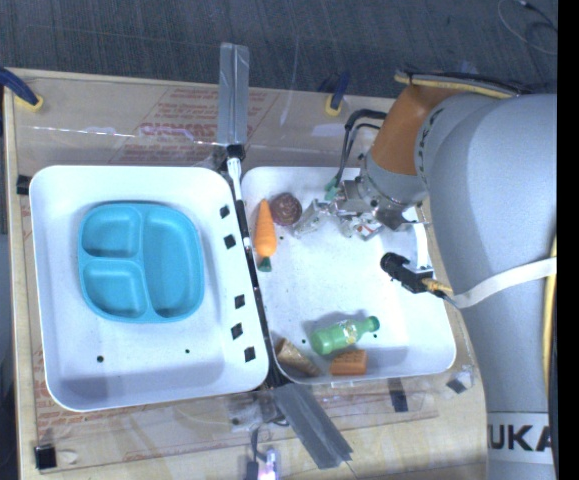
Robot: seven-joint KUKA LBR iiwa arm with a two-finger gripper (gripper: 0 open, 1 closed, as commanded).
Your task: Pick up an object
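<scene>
A dark grey carpeted floor (119, 18) is seen around a pale wooden bench (99, 108), on which two shallow white bins are set side by side. In the left bin (44, 268) a blue divided plate (144, 258) is laid flat near the middle. The right bin (369, 288) is partly covered on its right side by the grey arm (479, 188), so that its right wall and far right corner are hidden. The gripper (312, 216) is found low over the far part of the right bin, just beside a brown round thing (287, 208); contact between the two cannot be judged. The gripper is seen from above as a tangle of metal parts, and it cannot be told whether it is open or closed, nor whether anything is gripped. An orange carrot (265, 228) is laid along the bin's left wall, its green end towards the near side, close to the brown round thing. Near the front wall a green bottle (341, 334) is lying on its side, cap to the right, with an orange block (348, 363) just beside it on the near side. A brown piece (294, 356) is tucked into the front left corner; its kind is not made out.
</scene>
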